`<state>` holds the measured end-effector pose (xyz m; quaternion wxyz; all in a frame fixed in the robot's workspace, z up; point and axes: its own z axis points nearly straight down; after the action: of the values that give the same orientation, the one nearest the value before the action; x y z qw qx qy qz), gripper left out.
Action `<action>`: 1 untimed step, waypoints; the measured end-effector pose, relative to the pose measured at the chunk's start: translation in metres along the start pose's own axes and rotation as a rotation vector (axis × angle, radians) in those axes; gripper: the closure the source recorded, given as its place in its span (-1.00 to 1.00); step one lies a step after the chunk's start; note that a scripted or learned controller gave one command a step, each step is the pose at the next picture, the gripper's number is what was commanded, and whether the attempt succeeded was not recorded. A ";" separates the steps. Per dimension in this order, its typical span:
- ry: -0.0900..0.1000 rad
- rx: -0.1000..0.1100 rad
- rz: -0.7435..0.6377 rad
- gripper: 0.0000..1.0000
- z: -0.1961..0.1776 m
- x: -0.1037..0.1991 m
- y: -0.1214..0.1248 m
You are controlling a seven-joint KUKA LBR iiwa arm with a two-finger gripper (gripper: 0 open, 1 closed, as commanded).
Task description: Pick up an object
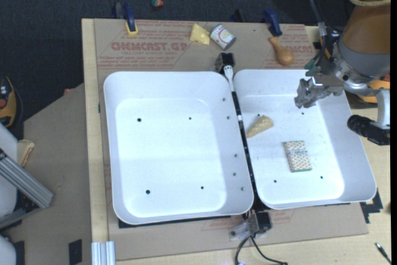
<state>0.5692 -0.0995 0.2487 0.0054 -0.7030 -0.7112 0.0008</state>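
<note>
Dark blue carpet is surrounding the tabletop (99, 133), and you are looking down on 2 shallow white bins sitting side by side on a brown cardboard sheet. Your grey arm (366, 34) is reaching in from the right, and its pincer (305, 98) is hanging over the upper part of the right bin (347, 192), near that bin's far rim. You cannot tell whether the pincer is spread or pressed together, and nothing is showing between its tips.

2 things are lying in the right bin. A pale tan wedge (260, 125) is resting below and to the left of the pincer, close to the divide between the bins, apart from the pincer. A small patterned packet (298, 155) is lying lower still, almost straight below the pincer and well apart from it.

The left bin (124, 90) is sitting far to the pincer's left.

Beyond the bins, on the cardboard, a yellow wedge (200, 35) and a small white block (222, 36) are lying side by side up and to the left of the pincer. A brown pear-shaped piece (282, 51) is lying above the pincer, just left of it. 2 blue clamps (129, 17) are gripping the far edge of the cardboard.
</note>
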 end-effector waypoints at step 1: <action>-0.007 -0.024 0.003 1.00 -0.085 0.058 0.085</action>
<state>0.6540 -0.0407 0.3336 -0.0056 -0.7040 -0.7101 -0.0050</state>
